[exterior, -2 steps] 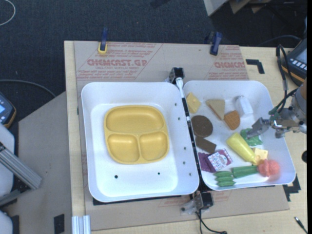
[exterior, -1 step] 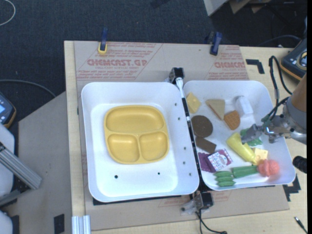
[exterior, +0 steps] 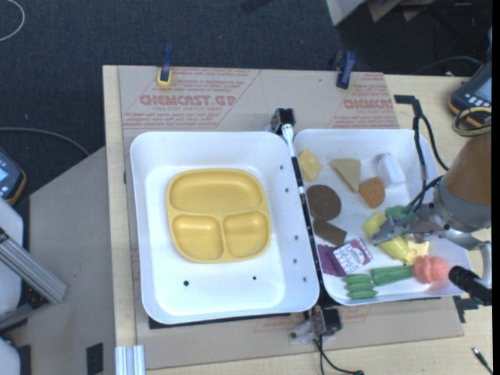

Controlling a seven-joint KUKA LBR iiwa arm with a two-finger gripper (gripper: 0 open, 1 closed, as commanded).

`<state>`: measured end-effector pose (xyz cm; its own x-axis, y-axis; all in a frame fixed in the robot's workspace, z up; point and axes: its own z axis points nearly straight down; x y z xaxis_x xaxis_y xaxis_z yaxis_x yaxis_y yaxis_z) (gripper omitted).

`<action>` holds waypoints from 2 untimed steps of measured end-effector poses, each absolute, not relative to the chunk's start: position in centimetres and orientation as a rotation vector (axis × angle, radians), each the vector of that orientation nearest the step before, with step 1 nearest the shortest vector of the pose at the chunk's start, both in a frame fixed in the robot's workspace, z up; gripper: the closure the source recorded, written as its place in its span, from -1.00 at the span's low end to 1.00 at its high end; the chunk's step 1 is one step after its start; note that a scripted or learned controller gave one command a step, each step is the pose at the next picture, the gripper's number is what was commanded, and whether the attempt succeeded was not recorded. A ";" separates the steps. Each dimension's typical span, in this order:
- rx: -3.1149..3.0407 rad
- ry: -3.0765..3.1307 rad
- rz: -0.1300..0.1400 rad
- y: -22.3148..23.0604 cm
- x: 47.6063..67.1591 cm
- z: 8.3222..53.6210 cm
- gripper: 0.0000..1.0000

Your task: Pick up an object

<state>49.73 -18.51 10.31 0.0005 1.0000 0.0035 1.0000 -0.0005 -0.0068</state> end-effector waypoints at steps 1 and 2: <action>-2.230 -2.226 -0.002 -18.7 50.0 8.8 -1.00; -2.237 -2.235 -0.011 -18.8 50.3 10.2 1.00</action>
